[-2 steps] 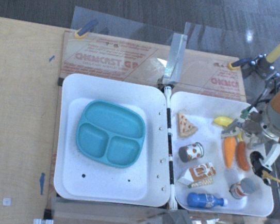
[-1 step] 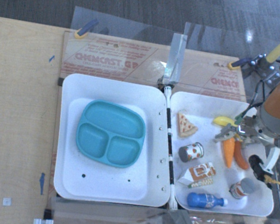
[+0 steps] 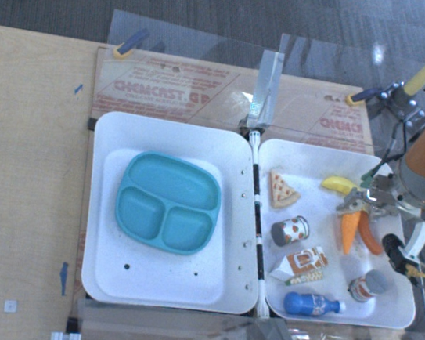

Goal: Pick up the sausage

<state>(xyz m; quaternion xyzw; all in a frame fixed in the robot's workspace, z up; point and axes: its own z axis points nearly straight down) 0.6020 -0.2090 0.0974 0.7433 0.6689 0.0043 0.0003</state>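
Pincer point(image 3: 364, 202) low in right bin point(image 3: 400, 316), just above carrot point(image 3: 347, 231) and sausage point(image 3: 371, 240).

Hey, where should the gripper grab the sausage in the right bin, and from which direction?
Grip the sausage near its middle, coming straight down from above, I'd say. It lies flat and slanted on the bin floor, so the fingers should close across its narrow width. The carrot lies close on its left side, so that finger has little room. The gripper sits just above both.

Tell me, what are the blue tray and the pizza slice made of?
The blue tray looks like smooth plastic: one even colour with softly moulded compartments. The pizza slice is probably a plastic toy too, with flat painted-looking spots, though it is too small to be sure.
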